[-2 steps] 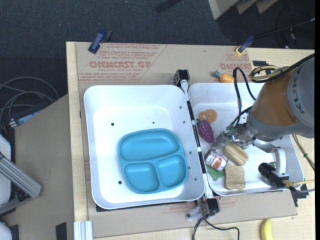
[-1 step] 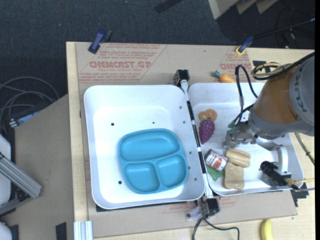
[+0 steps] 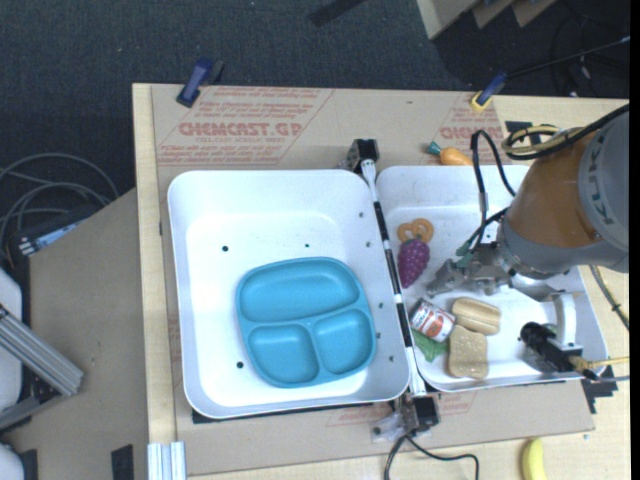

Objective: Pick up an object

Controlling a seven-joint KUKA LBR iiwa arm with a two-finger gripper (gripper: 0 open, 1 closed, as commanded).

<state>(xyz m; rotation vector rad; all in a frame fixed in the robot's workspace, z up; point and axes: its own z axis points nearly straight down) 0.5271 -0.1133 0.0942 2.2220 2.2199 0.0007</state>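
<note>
Nearest the lens, at the right bin's (image 3: 440, 183) front, lie a bread slice (image 3: 467, 353), a bun (image 3: 476, 315) and a small can (image 3: 432, 321); grapes (image 3: 413, 259) sit behind. Whether the claw (image 3: 478, 268) is released or clenched I cannot tell. Best to descend squarely over one loose item, clear of its neighbours. A blue tray (image 3: 303, 320) fills the left bin (image 3: 200, 268).
</note>
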